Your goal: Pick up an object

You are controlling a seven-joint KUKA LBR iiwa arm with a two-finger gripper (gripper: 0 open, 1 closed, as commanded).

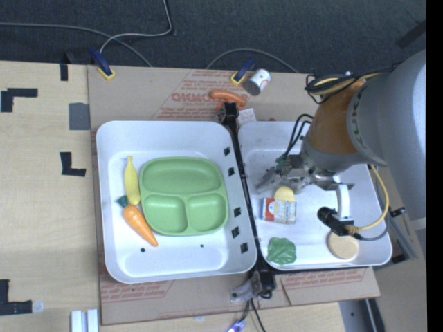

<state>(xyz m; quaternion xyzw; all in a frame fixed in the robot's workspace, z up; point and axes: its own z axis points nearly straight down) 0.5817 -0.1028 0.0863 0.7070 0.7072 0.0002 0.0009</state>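
Pincer (282, 182): low in right bin (367, 258), over carton (279, 210); grip state cannot be told.
Left bin (111, 144): green tray (184, 194), banana (131, 180), carrot (140, 225).

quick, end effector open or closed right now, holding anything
end effector: cannot be told, hovering in the right bin just above the small carton.

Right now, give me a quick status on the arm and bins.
Gripper low in right bin, grasp unconfirmed. Small carton just below it. Green piece nearby, apart.
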